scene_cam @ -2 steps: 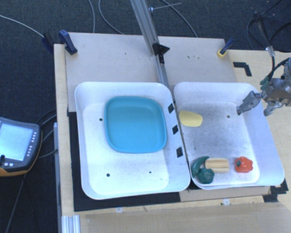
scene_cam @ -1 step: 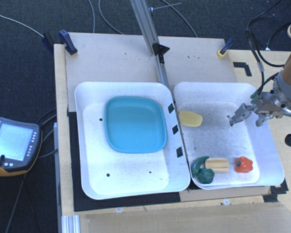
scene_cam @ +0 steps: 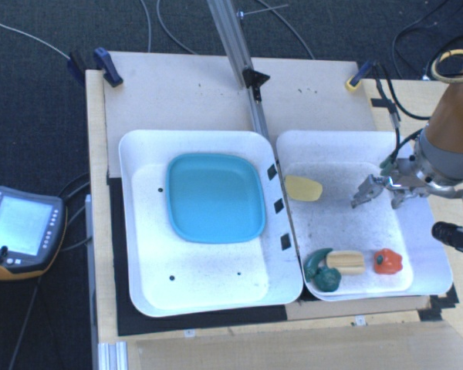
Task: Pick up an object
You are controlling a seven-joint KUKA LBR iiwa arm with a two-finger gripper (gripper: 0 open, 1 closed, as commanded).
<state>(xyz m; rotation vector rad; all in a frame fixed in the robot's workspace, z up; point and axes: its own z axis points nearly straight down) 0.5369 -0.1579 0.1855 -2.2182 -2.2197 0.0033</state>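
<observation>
**Desk:** List it, nearest edge first.

**Me:** Item one, the counter [scene_cam: 216, 338], pale wood, front lip towards the camera. On it, two white bins side by side: left bin [scene_cam: 143, 284], right bin [scene_cam: 424, 284].

**Desk:** Contents of the right bin?

**Me:** Along its near wall I count three pieces in a row. A green vegetable toy [scene_cam: 322, 270] at the left end, dark and curled. A tan block [scene_cam: 346, 262] touching it on the right. A red pepper toy [scene_cam: 386, 261] with a green stem, just beside the block, apart from it. Further back, close to the wall between the bins, a yellow piece [scene_cam: 303, 188] lying flat by itself.

**Desk:** And the hand?

**Me:** The hand [scene_cam: 364, 193] sits over the middle of the right bin, above bare floor, well apart from the near row and some way right of the yellow piece. Grey fingers [scene_cam: 362, 196] point left. I cannot tell whether they are spread or pressed together; I see nothing between them.

**Desk:** Left bin?

**Me:** One blue tray [scene_cam: 216, 197], rounded square, in the far half.

**Desk:** Beyond that?

**Me:** A metal pole [scene_cam: 233, 33] rising from the counter's far side, and blue clamps [scene_cam: 106, 65] at the far corner. Left of the counter, a teach pendant [scene_cam: 19, 226].
</observation>
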